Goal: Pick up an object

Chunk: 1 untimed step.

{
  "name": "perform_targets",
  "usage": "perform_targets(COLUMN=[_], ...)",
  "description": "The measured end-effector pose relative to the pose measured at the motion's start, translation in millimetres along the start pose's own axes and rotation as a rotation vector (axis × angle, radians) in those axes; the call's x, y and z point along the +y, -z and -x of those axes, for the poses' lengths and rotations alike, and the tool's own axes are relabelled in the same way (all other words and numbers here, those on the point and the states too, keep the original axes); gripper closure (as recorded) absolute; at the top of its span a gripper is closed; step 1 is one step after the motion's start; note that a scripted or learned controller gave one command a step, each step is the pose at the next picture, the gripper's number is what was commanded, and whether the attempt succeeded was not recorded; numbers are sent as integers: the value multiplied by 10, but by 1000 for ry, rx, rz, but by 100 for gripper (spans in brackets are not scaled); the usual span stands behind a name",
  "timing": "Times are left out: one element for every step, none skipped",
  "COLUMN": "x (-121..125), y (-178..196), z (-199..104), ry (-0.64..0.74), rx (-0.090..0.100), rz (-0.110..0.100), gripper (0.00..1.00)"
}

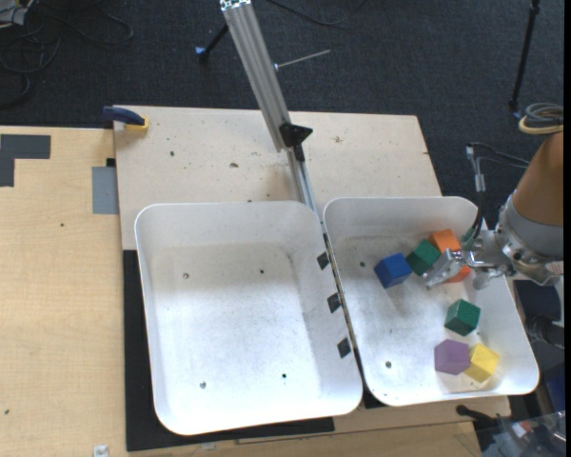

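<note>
Several coloured blocks lie in the right bin [381, 217]: a blue cube [392, 269], a green block [424, 256], an orange block [446, 243], a dark green cube [462, 316], a purple block [451, 356] and a yellow cube [482, 362]. My gripper [449, 268] reaches in from the right and hangs low over the green and orange blocks, right beside them. Whether its fingers grasp either block is unclear from this angle.
The left bin [171, 219] sits beside the right one, with black clips [332, 301] along the shared rim. A slanted aluminium bar [264, 79] rises behind the bins. A blue and yellow clamp [126, 117] lies at the bench's back left.
</note>
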<state>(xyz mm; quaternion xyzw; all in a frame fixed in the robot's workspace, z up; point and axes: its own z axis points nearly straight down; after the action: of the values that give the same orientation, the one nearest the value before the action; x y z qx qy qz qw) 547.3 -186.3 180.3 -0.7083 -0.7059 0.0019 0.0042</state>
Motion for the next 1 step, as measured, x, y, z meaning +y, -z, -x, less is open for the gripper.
perform_targets(x=[-53], y=[-633], z=[-49], ry=[2], rx=[0], rz=[-1], gripper=[0])
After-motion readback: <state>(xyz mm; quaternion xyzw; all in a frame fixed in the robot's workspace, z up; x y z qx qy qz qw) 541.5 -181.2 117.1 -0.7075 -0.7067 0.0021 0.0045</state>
